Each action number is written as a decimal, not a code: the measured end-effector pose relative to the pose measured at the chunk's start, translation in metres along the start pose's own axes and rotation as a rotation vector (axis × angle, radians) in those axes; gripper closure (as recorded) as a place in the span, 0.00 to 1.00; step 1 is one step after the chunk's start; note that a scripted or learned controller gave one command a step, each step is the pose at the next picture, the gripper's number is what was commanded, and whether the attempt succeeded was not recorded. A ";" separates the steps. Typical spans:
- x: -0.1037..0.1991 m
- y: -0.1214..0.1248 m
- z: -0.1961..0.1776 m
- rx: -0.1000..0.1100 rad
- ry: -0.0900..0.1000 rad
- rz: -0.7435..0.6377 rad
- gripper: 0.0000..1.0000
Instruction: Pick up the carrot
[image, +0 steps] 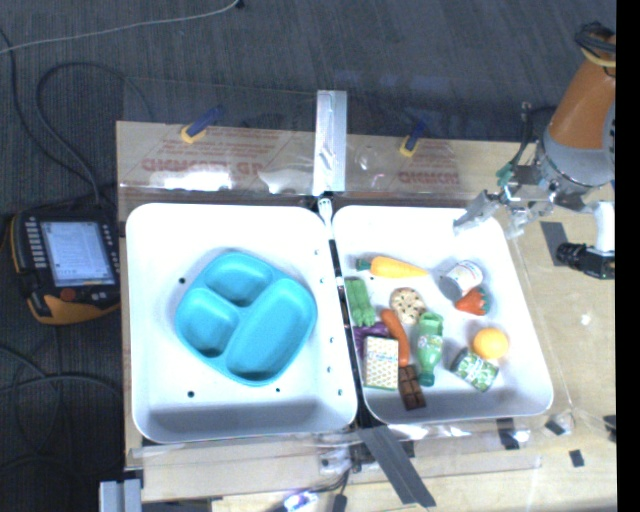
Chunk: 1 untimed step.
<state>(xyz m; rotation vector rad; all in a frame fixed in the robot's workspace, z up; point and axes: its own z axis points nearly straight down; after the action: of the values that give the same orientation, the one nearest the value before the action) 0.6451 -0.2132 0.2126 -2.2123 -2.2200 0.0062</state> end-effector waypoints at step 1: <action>-0.008 0.024 -0.071 -0.002 -0.004 -0.075 0.00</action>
<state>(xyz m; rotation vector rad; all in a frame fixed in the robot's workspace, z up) 0.6701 -0.2216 0.2832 -2.1303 -2.3044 0.0079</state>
